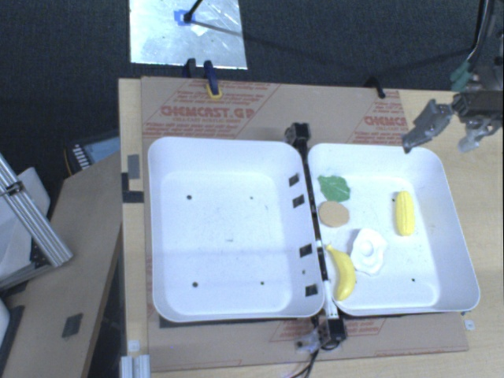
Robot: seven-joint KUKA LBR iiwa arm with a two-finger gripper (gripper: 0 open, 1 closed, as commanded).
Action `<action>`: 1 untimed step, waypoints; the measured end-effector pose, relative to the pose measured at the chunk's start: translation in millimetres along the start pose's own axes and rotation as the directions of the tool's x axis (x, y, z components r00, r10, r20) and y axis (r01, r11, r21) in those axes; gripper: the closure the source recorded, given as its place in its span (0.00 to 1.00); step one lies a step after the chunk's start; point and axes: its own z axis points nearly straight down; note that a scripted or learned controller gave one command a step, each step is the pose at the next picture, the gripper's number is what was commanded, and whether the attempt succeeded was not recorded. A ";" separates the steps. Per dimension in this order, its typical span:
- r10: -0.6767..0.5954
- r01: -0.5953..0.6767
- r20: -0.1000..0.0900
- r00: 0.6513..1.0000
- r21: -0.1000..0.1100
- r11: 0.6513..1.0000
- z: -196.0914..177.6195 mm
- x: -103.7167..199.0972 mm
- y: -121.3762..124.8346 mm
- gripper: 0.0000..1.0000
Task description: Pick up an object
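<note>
Currently: my pincer (441, 124) hovers over right bin's (449, 235) far right corner, holding nothing; finger gap: cannot tell | nearest item: corn cob (404, 213), in right bin, below-left of pincer, well apart | long axis: near-to-far | judged next: descend there.

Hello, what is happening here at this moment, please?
A robot arm's gripper hangs above the far right corner of the right bin, holding nothing. In that bin lie a green leaf, a tan disc, a corn cob, a fried egg and a banana, all untouched.
</note>
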 end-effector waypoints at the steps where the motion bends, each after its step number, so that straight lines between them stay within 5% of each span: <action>1: 0.000 0.000 0.000 1.000 0.000 1.000 0.0 0.0 0.0 0.00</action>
